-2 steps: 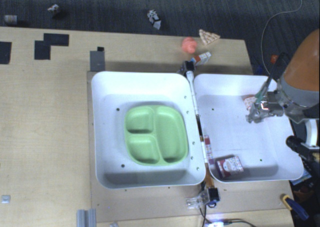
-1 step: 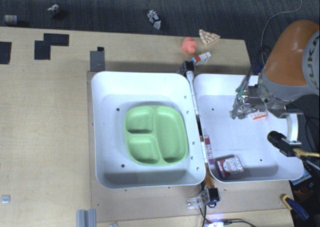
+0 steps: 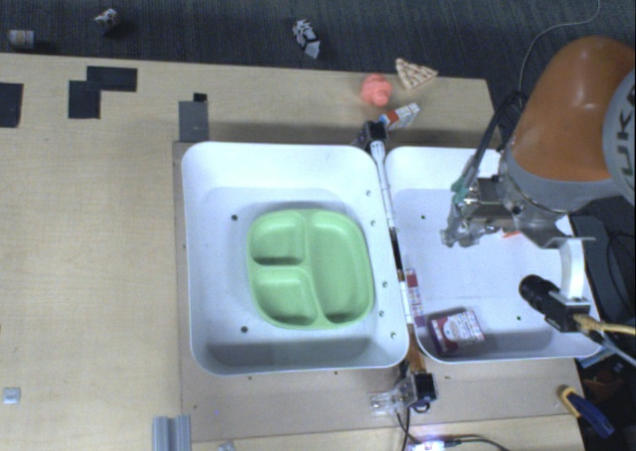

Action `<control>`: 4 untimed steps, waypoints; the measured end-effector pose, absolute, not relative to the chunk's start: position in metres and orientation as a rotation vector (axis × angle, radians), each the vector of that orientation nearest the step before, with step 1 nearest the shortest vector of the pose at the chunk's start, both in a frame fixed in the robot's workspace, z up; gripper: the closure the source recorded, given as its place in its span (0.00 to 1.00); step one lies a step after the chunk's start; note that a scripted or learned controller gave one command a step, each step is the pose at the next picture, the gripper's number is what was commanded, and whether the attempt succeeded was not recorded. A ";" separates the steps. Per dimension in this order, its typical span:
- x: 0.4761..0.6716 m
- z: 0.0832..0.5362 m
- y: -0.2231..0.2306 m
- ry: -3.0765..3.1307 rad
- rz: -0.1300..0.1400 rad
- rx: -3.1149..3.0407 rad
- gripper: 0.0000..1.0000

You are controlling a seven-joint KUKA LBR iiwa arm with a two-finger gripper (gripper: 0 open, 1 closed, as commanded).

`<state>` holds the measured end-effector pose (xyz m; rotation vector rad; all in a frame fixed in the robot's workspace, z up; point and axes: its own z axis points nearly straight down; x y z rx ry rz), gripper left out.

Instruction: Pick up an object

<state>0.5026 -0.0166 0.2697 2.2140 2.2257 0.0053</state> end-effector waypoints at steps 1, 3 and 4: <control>0.551 0.209 0.020 2.227 0.002 2.215 1.00; 0.612 0.185 -0.050 2.225 0.006 2.214 1.00; 0.594 0.200 0.051 2.228 0.005 2.215 1.00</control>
